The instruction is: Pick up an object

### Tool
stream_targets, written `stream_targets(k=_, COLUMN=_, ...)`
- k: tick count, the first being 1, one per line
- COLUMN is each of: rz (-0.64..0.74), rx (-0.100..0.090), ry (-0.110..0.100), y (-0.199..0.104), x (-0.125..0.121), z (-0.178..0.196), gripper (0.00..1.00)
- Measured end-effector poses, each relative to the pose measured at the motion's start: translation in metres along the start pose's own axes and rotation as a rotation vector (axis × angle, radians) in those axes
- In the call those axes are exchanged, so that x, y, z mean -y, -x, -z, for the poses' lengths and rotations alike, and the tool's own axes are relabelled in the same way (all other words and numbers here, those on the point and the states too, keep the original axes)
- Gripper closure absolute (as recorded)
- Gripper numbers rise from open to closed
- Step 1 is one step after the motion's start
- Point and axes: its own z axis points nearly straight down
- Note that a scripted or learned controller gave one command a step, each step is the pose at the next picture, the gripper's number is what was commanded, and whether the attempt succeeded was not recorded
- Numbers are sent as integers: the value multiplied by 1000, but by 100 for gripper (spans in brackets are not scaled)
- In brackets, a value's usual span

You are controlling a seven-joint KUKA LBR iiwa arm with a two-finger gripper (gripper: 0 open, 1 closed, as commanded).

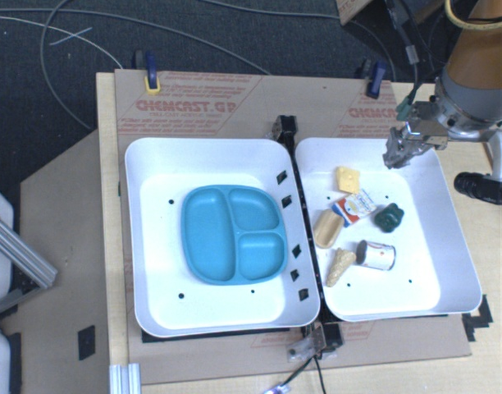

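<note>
Inside the left bin a blue divided plate is lying, right bin holding yellow block, green lump, can, board reading CHEMCAST, gripper hovering, jaw state unclear.

You're looking at 2 white bins of smooth, faintly glossy plastic, the left one carrying a smooth matt blue plastic tray with 3 compartments. They sit on a counter topped with dull brown printed cardboard. The pincer reads as bare grey metal, and the dark floor around you looks like rough carpet.
</note>
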Motion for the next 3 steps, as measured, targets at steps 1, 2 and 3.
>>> stream_targets(k=1, rz=-1, rx=1, ry=1, y=-47, x=9, z=-17, gripper=100)
stream_targets(k=2, rz=-1, rx=0, ry=0, y=-93, x=26, z=-21, gripper=100)
stream_targets(k=3, rz=-1, rx=1, ry=0, y=-146, x=33, z=-38, gripper=100)
